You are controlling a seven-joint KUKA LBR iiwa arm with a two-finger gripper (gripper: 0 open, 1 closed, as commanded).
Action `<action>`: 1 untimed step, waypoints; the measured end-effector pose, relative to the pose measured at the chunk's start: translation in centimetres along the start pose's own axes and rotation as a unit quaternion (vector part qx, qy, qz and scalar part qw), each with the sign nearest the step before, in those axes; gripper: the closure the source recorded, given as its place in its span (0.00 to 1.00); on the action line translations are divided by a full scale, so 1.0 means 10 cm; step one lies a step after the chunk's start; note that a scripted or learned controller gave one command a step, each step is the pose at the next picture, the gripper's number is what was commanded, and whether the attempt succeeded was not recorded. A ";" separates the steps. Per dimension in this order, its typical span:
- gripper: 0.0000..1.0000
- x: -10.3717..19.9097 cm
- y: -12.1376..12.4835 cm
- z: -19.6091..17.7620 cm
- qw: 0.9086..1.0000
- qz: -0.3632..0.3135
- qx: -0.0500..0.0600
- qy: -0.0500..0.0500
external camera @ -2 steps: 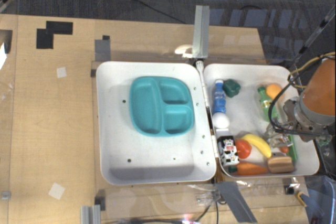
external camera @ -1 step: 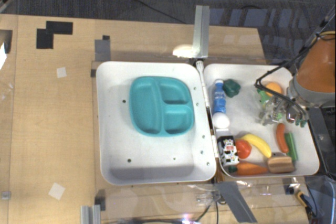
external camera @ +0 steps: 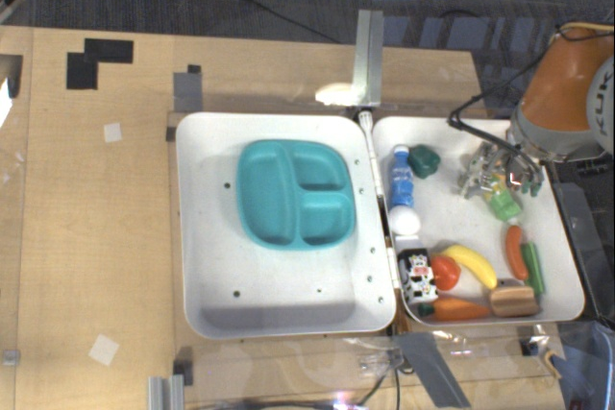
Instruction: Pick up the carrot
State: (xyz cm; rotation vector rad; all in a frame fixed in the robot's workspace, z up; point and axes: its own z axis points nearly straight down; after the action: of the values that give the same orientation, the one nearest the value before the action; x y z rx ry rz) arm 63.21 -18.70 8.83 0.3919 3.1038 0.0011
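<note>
Pincer (external camera: 502, 180) over green toy (external camera: 504, 204) — carrot (external camera: 461, 309) behind banana (external camera: 471, 264), tomato (external camera: 444, 272)

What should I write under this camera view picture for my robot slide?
Grey robot arm's gripper hovers over a light green toy in the right white bin; the long orange carrot lies untouched near the front wall.

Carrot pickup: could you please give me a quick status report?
Pincer over right bin's far side, above a green item. Carrot at near edge, untouched. Tomato, banana crowd it.
</note>
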 end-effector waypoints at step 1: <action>1.00 0.21 1.03 -0.01 0.980 -0.197 -0.001 -0.001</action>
State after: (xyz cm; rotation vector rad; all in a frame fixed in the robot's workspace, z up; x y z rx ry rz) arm 63.73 -8.20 8.95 -0.2270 3.1184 0.0000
